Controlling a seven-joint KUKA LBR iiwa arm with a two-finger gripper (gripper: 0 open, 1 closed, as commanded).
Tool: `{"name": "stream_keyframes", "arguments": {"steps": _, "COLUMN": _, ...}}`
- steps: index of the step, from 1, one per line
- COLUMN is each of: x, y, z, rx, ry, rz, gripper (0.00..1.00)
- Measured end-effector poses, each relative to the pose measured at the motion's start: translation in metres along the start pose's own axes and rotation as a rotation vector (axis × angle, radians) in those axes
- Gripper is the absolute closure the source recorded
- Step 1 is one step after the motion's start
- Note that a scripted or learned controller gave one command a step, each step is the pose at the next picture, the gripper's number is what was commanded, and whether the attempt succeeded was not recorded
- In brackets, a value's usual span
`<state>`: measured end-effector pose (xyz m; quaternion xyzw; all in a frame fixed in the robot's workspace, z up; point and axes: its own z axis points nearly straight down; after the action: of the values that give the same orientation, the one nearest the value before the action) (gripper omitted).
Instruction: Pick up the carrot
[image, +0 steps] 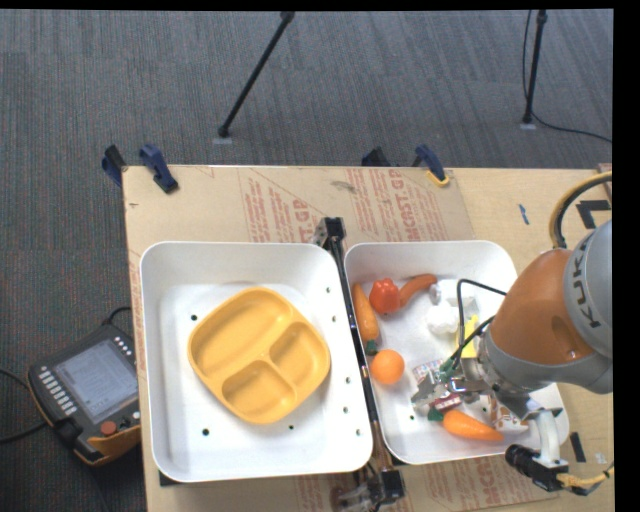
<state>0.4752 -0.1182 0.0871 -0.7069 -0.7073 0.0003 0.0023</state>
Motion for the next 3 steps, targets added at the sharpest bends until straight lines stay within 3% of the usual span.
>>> {"name": "stream_keyframes", "arguments": {"steps": 1, "x": -0.061, "y": 0.003, "z": -0.001, "rx": -0.001, "ry": 0.015, "rz": -0.01, "gripper": 0.0}}
{"name": "stream_keyframes", "arguments": {"steps": 2, "x": 0.0, "y": 0.0, "z": 0.0, "rx": 0.0, "ry": 0.0, "rz": 0.0, "gripper": 0.0}}
{"name": "stream_keyframes", "arguments": {"steps": 3, "x": -0.054, "y": 0.001, "z": -0.001, "rx": 0.0, "ry": 0.009, "rz": -0.005, "gripper": 0.0}}
